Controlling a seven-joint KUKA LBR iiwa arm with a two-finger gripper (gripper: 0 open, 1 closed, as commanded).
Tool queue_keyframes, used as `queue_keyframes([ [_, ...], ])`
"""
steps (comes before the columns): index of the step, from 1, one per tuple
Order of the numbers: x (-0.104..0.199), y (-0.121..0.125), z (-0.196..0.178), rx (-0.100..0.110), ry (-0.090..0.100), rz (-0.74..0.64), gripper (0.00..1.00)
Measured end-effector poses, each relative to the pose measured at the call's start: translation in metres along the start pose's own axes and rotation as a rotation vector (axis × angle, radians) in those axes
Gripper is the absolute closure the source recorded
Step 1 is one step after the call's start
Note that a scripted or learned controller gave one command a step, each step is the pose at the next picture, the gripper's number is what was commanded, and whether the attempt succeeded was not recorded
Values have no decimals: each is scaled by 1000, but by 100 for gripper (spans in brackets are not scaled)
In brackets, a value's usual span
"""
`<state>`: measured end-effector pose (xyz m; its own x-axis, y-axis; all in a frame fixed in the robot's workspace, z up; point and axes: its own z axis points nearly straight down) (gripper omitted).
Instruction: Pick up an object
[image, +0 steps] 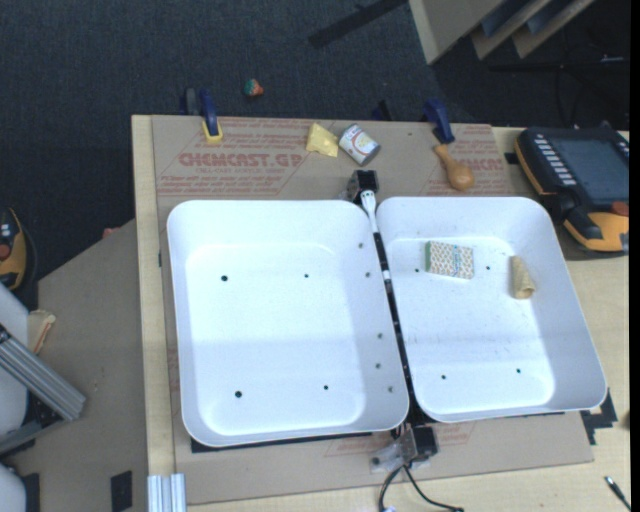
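Two shallow white plastic bins were seen side by side on a brown cardboard-covered bench (250, 165), their inner rims touching along a dark seam. The left bin (200, 330) showed a bare floor marked by small dark dots. In the right bin (560, 340), a small flat rectangular pad with a speckled green and white pattern (450, 259) was laid near the far wall, well apart from every rim. A short tan cylindrical piece, cork-like in look, (521, 277) was set to its right, near the right wall but not touching it; open floor was left across the near half of that bin.

Beyond the bins, a yellow wedge-shaped block (322, 141), a small white and grey box (359, 144) and a tan wooden-looking knob (455, 168) were scattered on the board. The state of the claw could not be told.
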<state>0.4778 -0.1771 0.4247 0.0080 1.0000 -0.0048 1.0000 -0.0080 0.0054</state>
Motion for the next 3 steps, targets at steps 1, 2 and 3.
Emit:
queue_keyframes([
  [1,92,0,105,16,9,-15,100],
  [2,28,32,18,-6,-1,-5,100],
  [3,-50,1,-22,-2,-1,-3,100],
])
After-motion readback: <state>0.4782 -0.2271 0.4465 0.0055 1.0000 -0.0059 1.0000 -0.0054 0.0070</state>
